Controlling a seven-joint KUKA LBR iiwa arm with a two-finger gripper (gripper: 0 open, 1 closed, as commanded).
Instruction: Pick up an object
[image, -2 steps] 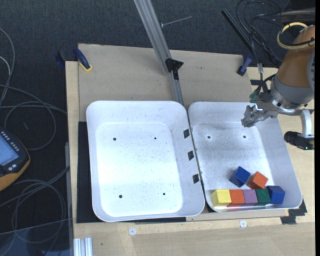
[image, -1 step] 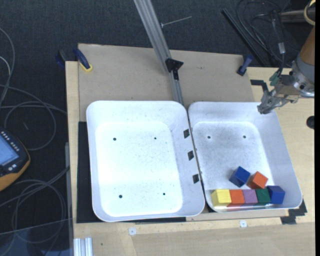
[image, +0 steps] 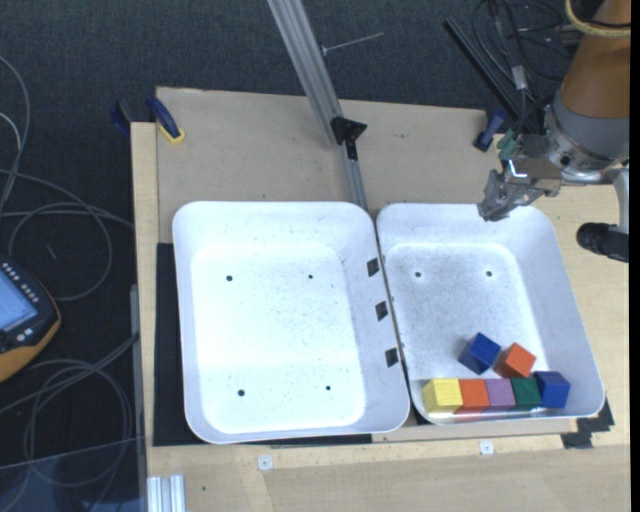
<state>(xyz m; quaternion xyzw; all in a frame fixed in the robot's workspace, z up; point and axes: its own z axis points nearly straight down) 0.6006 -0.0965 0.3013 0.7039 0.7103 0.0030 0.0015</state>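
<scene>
robotics lab | plywood bench (image: 250, 140) | loose floor cables (image: 60, 230) | clamps (image: 165, 118)

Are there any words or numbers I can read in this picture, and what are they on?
No words or numbers can be read here.
The coloured blocks in the right bin have plain faces.
The left bin carries only dark dots.
The handheld screen at the left edge glows blue, too blurred to read.

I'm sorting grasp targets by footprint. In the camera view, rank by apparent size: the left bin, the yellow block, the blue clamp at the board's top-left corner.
1. left bin, by far the largest.
2. and 3. yellow block and blue clamp look about alike; the clamp lies farther from the camera, so I will not rank them.
</scene>
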